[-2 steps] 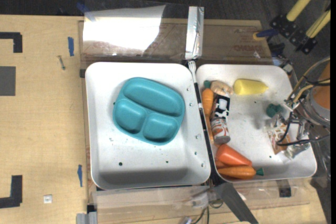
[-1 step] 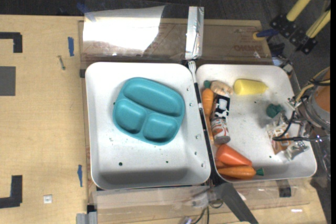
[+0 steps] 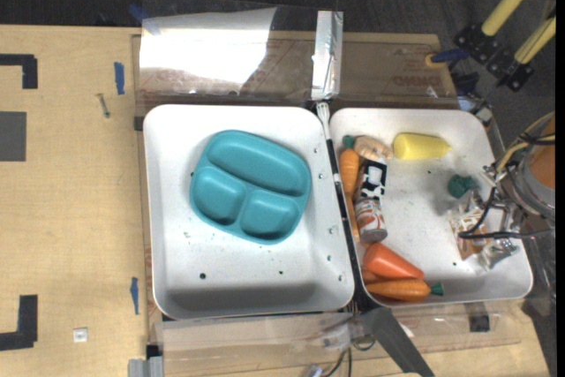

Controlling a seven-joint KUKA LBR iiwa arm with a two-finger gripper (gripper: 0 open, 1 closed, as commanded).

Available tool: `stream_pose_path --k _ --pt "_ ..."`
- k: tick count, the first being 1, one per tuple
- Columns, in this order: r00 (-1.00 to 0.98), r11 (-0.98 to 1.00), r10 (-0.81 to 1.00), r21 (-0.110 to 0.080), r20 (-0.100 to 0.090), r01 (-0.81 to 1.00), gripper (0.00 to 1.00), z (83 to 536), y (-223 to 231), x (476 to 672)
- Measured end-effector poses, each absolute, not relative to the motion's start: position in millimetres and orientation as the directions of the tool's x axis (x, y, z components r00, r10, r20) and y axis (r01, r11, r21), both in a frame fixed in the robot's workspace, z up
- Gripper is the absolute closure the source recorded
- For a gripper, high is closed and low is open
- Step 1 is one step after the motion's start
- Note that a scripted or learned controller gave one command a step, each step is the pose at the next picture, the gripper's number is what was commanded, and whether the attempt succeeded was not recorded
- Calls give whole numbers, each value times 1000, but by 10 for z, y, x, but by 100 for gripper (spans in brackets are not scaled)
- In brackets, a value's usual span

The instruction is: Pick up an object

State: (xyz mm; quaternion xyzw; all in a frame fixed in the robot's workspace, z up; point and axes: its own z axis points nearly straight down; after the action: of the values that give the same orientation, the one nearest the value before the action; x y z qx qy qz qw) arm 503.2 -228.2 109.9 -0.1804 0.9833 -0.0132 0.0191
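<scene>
Two shallow white plastic bins sit side by side on the tan worktop [image 3: 71, 190]. From above, the pincer [image 3: 481, 229] hangs low at the right bin's [image 3: 415, 199] right side, apparently near a small dark-green piece [image 3: 460, 185]; its state I cannot tell. Best to centre over that piece, clear of the yellow block [image 3: 420, 146], before closing.

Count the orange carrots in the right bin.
3: one orange toy carrot upright along the left wall, two more, and, side by side near the front edge. More may be hidden.
</scene>
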Motion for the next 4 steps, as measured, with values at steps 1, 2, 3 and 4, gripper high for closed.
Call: stream_pose_path --k 1,2,3,4 --pt "-942 942 -334 -33 -34 -333 0 1096 -2292 5030" --pt "-937 937 -348 -36 -36 -347 0 1097 -2282 5022" --pt "-706 706 -708 -5 -6 -708 0 1468 -2227 4903" --pt "-618 618 -786 -18 3 -786 0 1066 -2266 4953"
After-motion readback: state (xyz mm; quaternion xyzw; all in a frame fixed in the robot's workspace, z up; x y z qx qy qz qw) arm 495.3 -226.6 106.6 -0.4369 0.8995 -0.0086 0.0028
